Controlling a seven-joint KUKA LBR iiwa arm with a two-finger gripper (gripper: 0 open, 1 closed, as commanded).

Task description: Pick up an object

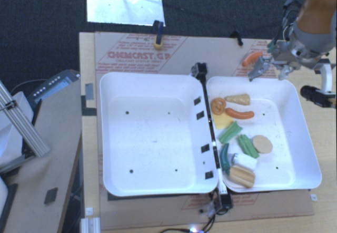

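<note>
2 white bins sat side by side on the bench (131, 50), and the claw (269, 67) hung over the far rim of the right bin (295, 137), its grey fingers apart with nothing between them. An orange sausage (252, 58) lay on the bench just to the left of the claw, outside the bin and close beside the nearer finger, though I could not tell whether they touched. Below the claw, inside the right bin, lay the rest of the toy food: a pretzel (217, 105), a tan wedge (238, 99), a red sausage (239, 114), a yellow slice (221, 122), 2 green pods (230, 132), a round cracker (262, 144), a white block (245, 161) and a bread roll (241, 176). The left bin (152, 132) lay well off to the claw's lower left.
</note>
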